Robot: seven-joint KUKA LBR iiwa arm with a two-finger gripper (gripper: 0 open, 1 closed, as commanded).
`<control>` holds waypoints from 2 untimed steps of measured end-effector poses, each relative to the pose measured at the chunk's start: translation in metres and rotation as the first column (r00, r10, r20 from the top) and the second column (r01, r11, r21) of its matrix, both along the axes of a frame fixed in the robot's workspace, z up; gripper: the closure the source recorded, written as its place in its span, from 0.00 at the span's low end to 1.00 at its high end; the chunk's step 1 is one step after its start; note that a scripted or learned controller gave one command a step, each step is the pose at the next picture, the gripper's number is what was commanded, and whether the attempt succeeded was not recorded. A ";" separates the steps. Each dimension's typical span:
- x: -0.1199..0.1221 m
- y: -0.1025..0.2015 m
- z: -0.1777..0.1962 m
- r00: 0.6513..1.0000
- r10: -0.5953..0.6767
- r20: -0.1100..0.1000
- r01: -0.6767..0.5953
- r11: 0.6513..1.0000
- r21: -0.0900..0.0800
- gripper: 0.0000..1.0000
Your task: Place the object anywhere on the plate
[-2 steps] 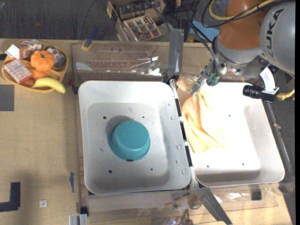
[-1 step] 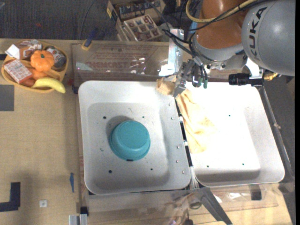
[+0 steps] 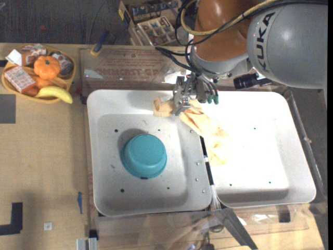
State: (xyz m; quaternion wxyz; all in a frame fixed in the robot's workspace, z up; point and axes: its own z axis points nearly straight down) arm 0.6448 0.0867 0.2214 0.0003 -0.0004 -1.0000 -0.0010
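A wooden tabletop [image 3: 41, 155] carries two shallow white bins side by side, with a basket of toy fruit [image 3: 37, 76] at its far left corner. The gripper [image 3: 183, 104] hangs over the shared far edge of the bins, and I cannot tell its state; a pale yellowish cloth-like object [image 3: 208, 134] trails from just beneath it down into the right bin [image 3: 260, 181]. The teal plate [image 3: 144, 155] sits upturned in the left bin [image 3: 104, 191], down and left of the gripper, with bare floor around it.
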 end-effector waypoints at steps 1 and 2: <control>0.005 0.052 0.001 1.000 0.003 0.005 -0.003 1.000 0.001 1.00; 0.005 0.052 0.001 1.000 0.002 0.006 -0.002 1.000 0.001 0.00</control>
